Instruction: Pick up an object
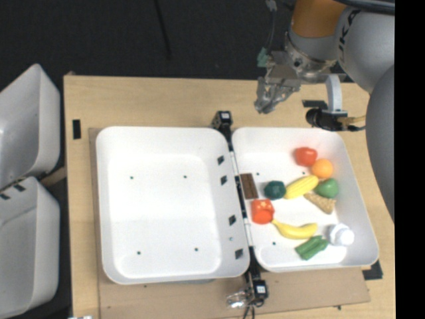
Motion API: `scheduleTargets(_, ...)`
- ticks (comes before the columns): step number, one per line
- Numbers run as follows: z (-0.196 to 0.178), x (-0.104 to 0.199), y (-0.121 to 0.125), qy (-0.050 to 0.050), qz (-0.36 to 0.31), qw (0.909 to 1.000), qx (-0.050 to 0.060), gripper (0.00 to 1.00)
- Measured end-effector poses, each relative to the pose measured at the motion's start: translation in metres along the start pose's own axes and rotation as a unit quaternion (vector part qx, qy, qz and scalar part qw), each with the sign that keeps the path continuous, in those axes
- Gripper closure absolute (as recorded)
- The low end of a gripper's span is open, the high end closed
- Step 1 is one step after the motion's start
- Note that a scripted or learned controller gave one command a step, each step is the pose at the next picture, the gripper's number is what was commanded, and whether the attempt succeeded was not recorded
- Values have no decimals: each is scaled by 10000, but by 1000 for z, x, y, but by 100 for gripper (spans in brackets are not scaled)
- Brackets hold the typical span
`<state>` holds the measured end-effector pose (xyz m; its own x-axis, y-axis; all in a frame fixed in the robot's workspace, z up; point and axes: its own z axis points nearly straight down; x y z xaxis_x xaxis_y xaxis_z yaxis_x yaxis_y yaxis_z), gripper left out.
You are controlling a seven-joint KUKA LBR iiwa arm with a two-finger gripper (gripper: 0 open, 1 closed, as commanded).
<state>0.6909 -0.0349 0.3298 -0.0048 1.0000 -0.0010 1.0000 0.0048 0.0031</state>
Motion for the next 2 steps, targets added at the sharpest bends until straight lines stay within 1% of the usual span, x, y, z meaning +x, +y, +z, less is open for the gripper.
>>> scheduleTargets(2,-15,52,0,-4,3,10000,5,100)
